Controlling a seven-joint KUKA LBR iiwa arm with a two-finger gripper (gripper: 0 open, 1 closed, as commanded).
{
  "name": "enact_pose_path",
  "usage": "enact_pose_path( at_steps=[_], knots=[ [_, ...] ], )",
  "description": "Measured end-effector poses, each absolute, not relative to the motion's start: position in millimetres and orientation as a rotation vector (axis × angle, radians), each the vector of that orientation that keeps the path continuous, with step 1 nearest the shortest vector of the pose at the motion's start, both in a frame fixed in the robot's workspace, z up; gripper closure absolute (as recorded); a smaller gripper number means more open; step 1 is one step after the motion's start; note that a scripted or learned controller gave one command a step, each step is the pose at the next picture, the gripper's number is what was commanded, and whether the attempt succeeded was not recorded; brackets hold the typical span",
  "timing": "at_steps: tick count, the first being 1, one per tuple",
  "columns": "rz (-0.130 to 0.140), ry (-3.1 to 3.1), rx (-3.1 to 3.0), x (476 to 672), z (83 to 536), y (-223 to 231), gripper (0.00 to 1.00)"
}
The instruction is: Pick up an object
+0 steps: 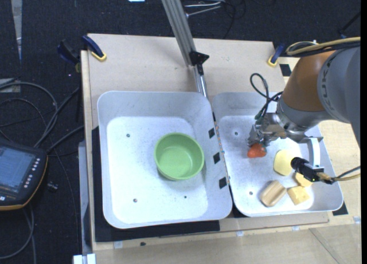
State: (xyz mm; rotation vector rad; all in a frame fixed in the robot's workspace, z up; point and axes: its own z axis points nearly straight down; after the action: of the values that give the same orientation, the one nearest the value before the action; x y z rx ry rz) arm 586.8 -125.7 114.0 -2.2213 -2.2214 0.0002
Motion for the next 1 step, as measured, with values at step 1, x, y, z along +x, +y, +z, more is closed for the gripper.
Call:
enact_pose_path(
  at_steps=[1],
  knots=[
    [-0.004,-2.224,-2.224,578.0,164.8,-124.0,1.00]
  ],
)
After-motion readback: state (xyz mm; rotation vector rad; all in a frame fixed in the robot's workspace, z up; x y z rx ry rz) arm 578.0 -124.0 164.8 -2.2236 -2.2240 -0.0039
